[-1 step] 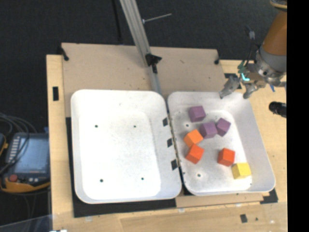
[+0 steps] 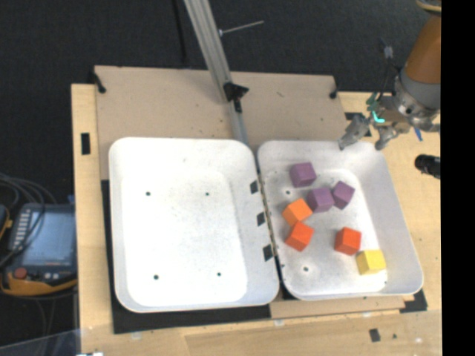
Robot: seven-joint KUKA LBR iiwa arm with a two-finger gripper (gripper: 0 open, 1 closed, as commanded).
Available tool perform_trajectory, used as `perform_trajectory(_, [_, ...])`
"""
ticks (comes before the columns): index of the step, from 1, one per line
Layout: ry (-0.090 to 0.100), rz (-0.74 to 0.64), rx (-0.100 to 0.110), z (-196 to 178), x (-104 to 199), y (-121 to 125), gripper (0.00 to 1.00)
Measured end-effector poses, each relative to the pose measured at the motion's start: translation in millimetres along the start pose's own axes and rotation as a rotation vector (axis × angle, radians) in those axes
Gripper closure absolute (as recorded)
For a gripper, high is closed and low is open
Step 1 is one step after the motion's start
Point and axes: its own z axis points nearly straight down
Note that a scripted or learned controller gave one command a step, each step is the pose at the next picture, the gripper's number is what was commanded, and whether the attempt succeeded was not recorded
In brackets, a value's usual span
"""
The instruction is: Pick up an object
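Blocks, seven: purple (image 2: 302, 173), (image 2: 320, 199), (image 2: 343, 193); orange (image 2: 297, 211), (image 2: 300, 236); red (image 2: 347, 240); yellow (image 2: 371, 261), clustered mid-right bin (image 2: 386, 173). Gripper (image 2: 365, 134), at the bin's 1 o'clock rim, fingers spread and holding nothing, presumably poised for descent.

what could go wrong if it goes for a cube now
1. The cubes sit crowded: two purple cubes touch, and the two orange cubes are stacked close, so the gripper may bump a neighbour or close on two.
2. The yellow cube and the red cube lie near the right bin's rim, which could block a finger.
3. The gripper hovers over the bin's far corner, away from every cube, so a straight descent would likely grasp nothing.
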Motion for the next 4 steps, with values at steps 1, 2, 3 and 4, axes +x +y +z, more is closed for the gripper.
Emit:
perform_trajectory(1, [0.001, 0.001, 0.003, 62.0, 1.3, -3.0, 0.0])
perform_trajectory(2, [0.001, -0.004, 0.003, 124.1, 3.3, -4.7, 0.0])
perform_trajectory(3, [-0.001, -0.005, -0.002, 128.4, 2.5, -3.8, 0.0])
perform_trajectory(4, [-0.005, -0.009, -0.005, 115.5, 1.2, -2.8, 1.0])
